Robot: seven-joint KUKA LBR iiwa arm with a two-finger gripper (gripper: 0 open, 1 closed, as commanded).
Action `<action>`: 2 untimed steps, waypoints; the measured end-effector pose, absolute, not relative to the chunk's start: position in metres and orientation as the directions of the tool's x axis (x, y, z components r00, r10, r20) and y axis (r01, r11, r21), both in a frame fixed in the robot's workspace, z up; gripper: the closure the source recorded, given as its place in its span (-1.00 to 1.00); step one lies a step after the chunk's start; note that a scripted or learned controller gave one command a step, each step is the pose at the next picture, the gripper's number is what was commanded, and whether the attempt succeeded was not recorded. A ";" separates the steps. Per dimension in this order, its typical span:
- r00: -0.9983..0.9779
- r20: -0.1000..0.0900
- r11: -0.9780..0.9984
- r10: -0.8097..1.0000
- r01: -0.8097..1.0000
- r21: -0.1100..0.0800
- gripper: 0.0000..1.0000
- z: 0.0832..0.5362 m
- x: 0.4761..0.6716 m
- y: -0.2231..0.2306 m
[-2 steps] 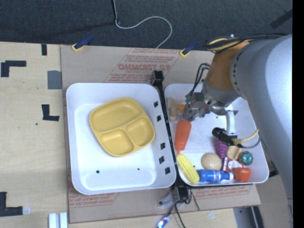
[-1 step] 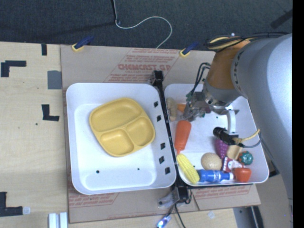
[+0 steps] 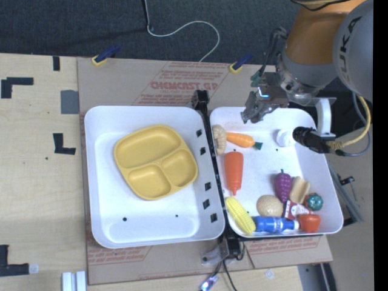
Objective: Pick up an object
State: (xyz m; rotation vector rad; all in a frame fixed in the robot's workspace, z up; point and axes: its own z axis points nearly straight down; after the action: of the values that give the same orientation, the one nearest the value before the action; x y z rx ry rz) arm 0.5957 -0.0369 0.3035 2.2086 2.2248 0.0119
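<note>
The arm (image 3: 327, 35) carries part of a "KUKA" mark; red print on the cardboard (image 3: 176, 85) is too blurred to read. The gripper (image 3: 253, 115) hangs above the right bin (image 3: 303, 162), jaws apparently empty; their opening cannot be told. Just below-left of them lies a carrot (image 3: 240, 140).

fixed overhead camera, slanted down, both bins (image 3: 97, 162)

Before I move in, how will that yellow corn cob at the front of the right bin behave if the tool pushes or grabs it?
The corn cob looks rounded and tapered, so it would probably roll or pivot when nudged. Its glossy surface suggests hollow plastic: likely light, stiff and somewhat slippery. It lies against the bin wall beside the blue bottle, so finger room seems tight.
</note>
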 end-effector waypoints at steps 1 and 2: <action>-0.006 0.002 0.006 1.000 1.000 0.005 1.00 0.419 0.494 -0.002; -0.006 -0.001 0.006 1.000 1.000 0.000 1.00 0.467 0.485 0.031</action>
State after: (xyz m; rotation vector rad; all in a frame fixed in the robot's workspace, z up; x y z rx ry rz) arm 0.4849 0.0311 0.4666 2.2146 2.2272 -0.0008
